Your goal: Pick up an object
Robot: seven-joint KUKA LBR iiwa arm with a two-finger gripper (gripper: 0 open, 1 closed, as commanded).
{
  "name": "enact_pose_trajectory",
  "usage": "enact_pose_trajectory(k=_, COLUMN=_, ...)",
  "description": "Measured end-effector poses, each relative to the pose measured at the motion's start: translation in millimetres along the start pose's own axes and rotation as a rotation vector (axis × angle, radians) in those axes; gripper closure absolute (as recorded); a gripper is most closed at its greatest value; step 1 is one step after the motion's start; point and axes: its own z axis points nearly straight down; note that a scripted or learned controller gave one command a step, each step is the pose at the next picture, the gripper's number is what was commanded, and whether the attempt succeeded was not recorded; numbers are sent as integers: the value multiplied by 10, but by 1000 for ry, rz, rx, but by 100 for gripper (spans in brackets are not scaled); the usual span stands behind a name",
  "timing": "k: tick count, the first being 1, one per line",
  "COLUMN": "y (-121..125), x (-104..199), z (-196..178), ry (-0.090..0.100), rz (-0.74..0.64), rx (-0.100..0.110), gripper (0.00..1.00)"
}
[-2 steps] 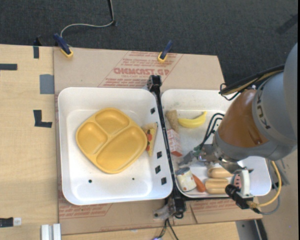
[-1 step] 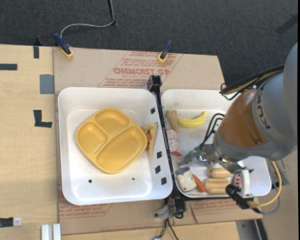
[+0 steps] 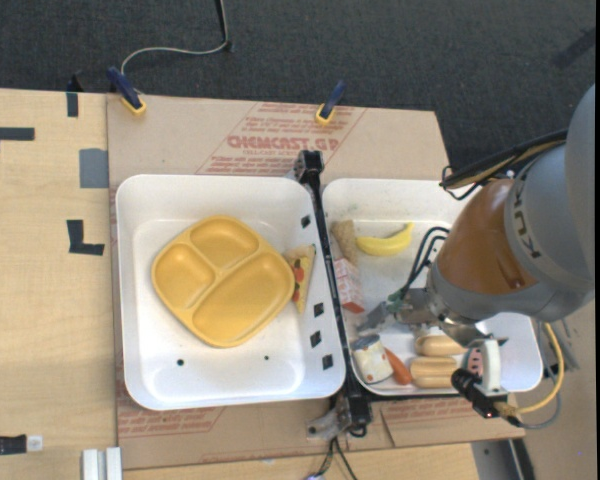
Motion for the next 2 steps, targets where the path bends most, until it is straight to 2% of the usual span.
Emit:
enact_pose_trajectory(k=1, y=266, x=-1, z=5, ry=0, rz=1, rx=5, gripper=0)
enact_pose_trajectory(k=2, y=116, x=19, z=-1, ry=-3, rz=0, rx=-2, gripper=0)
